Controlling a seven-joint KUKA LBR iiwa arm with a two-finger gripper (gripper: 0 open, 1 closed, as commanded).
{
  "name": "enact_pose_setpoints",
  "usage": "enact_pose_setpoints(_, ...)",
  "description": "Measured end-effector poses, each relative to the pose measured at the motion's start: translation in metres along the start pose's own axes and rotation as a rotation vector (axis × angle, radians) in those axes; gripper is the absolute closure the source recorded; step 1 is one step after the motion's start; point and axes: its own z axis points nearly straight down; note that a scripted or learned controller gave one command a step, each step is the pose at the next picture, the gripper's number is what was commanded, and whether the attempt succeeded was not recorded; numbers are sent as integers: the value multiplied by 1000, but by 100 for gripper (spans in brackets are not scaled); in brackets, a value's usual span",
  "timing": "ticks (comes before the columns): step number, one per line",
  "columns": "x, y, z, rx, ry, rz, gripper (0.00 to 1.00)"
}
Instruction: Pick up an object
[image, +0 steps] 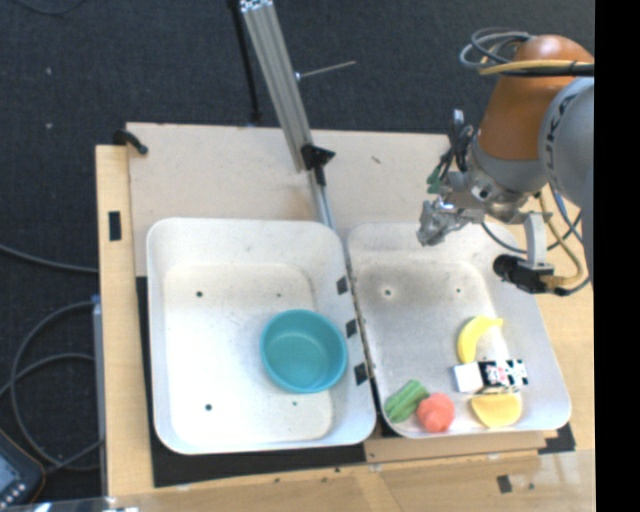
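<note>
End effector (436, 226) sits over the far rim of the right bin (400, 245), near its top-left corner, well apart from every object; nothing is visible between its tips, and whether it is released or clenched I can't tell from this angle. Arm (525, 100) comes in from the right, orange band above the wrist, cables looping off it. A black fitting (522, 272) hangs by the bin's right rim, cable attached. Candidate objects are all bunched at the near-right end of the right bin: yellow banana (478, 336) closest to the end effector, curved, lying flat; just below it a small black-and-white box (492, 375), touching or nearly touching the banana's lower end; below that a yellow wedge-shaped piece (497, 409) against the near rim. To their left along the near rim: red round object (435, 413), and a green elongated object (404, 399) right beside it, tilted, looks like they touch. Far half of the right bin shows bare floor with dark scuffing. Left bin (180, 250) holds one teal bowl (302, 349), upright, sitting toward its near-right side, close to the divider between bins. Both bins rest side by side on the tan surface (220, 170). A grey aluminium strut (285, 85) slants down from the top to the gap between the bins' far rims. Dark carpet (60, 80) surrounds the surface, with cables on the left.
</note>
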Motion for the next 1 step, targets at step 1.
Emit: enact_pose_setpoints(1, -5, -1, -64, -2, -1, 0, 100)
